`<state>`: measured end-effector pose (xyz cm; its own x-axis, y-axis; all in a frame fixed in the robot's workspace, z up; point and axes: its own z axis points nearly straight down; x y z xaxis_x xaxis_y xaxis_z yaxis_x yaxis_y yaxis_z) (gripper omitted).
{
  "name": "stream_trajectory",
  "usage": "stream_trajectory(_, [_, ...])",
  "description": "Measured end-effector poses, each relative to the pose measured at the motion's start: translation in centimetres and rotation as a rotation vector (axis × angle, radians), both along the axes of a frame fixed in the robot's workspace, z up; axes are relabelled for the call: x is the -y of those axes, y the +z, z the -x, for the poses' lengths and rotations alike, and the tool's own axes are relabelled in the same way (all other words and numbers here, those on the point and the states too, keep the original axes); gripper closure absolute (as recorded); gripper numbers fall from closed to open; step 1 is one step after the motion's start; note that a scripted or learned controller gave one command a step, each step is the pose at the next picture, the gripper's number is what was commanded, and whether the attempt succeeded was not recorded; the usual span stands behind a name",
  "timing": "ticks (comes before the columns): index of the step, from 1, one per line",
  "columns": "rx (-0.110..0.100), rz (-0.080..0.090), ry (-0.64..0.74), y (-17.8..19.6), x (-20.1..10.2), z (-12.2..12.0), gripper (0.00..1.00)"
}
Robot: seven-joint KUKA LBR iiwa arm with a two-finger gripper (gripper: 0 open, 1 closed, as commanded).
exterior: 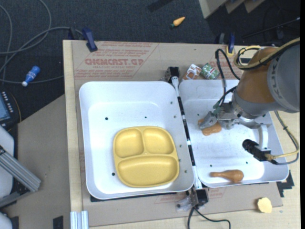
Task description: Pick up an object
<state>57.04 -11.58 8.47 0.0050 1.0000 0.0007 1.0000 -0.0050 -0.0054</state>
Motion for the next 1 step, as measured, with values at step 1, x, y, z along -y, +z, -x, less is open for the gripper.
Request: stream_trajectory(1, [0.011,0.002,0.003,1.25,-0.12,-0.45,1.0])
